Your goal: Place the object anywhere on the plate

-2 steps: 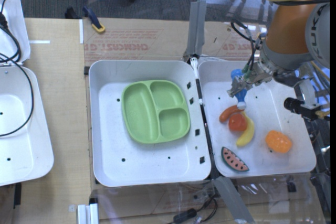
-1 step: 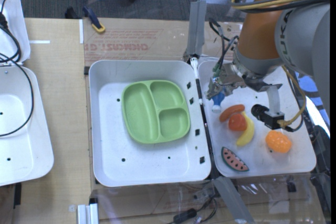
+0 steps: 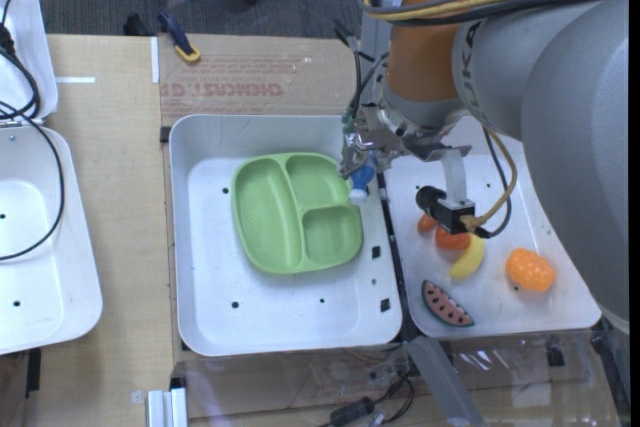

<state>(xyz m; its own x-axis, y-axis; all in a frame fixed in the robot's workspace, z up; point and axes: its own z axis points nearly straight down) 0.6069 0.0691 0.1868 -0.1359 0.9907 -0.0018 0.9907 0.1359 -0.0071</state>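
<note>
A green divided plate (image 3: 296,212) lies in the middle of the left white bin (image 3: 200,295). My gripper (image 3: 358,165) hangs over the plate's right rim, close to the wall between the two bins. A small blue and white object (image 3: 361,181) sits between its fingertips, and the gripper is shut on it. The object is just above the plate's upper right corner. The arm's large grey and orange body hides the back of the right bin.
The right bin (image 3: 560,315) holds an orange fruit (image 3: 530,270), a yellow banana (image 3: 468,258), a watermelon slice (image 3: 447,303) and a red-orange piece (image 3: 450,237). A cardboard sheet (image 3: 250,80) lies behind the bins. A white tub (image 3: 40,245) stands at the far left.
</note>
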